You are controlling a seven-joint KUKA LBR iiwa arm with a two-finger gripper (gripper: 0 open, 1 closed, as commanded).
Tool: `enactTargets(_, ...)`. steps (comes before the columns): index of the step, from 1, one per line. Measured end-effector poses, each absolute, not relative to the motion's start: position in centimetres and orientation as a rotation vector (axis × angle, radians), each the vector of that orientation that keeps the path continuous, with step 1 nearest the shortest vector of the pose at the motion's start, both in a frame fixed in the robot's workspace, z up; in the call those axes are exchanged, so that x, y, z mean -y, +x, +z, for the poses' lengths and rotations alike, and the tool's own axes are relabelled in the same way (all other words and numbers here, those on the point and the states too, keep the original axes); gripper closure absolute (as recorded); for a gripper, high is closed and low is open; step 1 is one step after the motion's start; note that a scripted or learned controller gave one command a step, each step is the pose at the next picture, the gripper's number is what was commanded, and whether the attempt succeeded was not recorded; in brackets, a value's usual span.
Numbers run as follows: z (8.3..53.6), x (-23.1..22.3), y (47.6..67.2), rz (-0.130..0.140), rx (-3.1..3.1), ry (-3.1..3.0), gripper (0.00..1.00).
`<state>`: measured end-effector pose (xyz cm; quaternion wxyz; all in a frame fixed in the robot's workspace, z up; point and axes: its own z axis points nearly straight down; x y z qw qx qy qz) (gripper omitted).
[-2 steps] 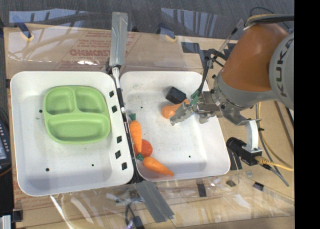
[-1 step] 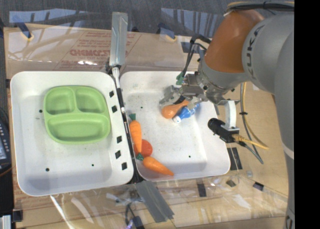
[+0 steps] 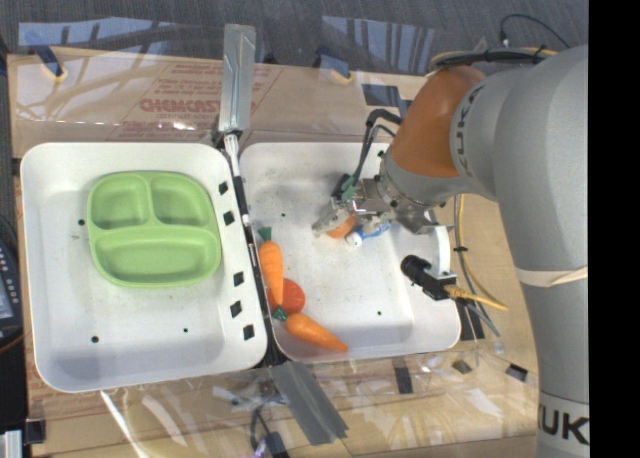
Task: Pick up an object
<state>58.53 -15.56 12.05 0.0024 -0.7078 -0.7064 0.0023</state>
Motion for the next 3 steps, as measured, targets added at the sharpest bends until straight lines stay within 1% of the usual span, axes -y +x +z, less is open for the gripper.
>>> enactTargets(1,9.1,18.4,62.4,-0.012,2.277,-2.149,0.0)
enactTargets(2,10.0,18.9,62.2,0.001,2.277,-2.153,1.0)
enactTargets(3,19.6,12.5,56.4,0.004,2.177,-2.26,1.0)
